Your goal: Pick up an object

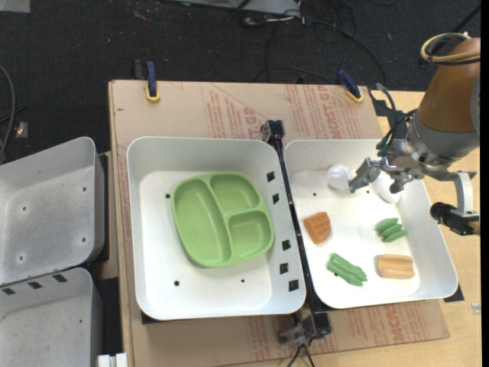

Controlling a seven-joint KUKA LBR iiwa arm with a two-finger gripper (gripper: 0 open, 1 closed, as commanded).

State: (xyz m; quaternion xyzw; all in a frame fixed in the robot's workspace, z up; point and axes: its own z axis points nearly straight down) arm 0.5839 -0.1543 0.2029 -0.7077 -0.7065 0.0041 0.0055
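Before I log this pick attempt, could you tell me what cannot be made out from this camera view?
- Gripper: its fingers are small and dark against the wrist, so their state is unclear.
- White object in the right bin: pale on white, its outline and identity are unclear, as is whether the gripper touches it.
- Second pale object: partly covered by the gripper.
- Arm: cut off by the right edge.
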